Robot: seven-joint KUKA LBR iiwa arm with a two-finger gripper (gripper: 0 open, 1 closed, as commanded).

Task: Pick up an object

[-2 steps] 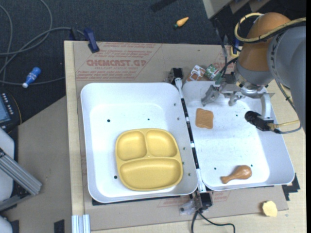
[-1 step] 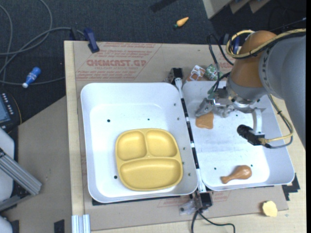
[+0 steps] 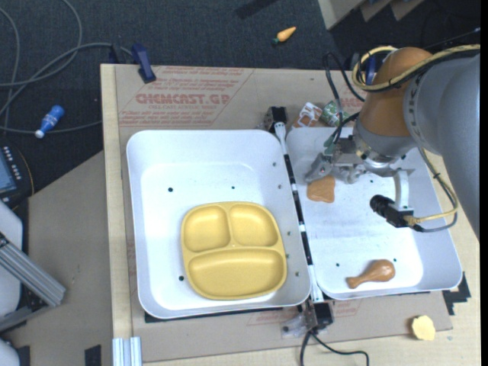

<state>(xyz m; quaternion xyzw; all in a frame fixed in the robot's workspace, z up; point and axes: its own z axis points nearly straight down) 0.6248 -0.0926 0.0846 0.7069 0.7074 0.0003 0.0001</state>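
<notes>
Table [image 3: 114, 204]: brown board surface with red printed lettering along its far edge, carrying two shallow white bins side by side. Left bin [image 3: 152, 166]: holds one yellow divided plate [image 3: 232, 250] with three compartments, lying flat toward the bin's near side. Right bin [image 3: 435, 258]: holds a tan drumstick-shaped toy [image 3: 374, 273] near the near edge, lying on its side with the narrow end pointing left, and a small orange-brown piece [image 3: 322, 191] near the bin's left wall. Arm [image 3: 450, 105]: grey, with an orange band [image 3: 393, 90], reaching in from the right over the far part of the right bin. Tool [image 3: 324, 170]: metal fingers angled down and to the left, their tips directly above or at the orange-brown piece; whether they touch it cannot be told, and whether the tool is open or closed cannot be told from this angle. A black fitting with a yellow cable [image 3: 393, 210] hangs below the wrist over the bin floor. Small crumpled packet [image 3: 316, 114]: on the table just beyond the right bin's far edge. Yellow lump [image 3: 422, 327]: on the table beside the right bin's near right corner. Blue clip [image 3: 142, 63]: at the table's far left edge. Floor, dark carpet: a blue and white bottle [image 3: 49, 120] at left, a small orange item [image 3: 285, 33] beyond the table.
</notes>
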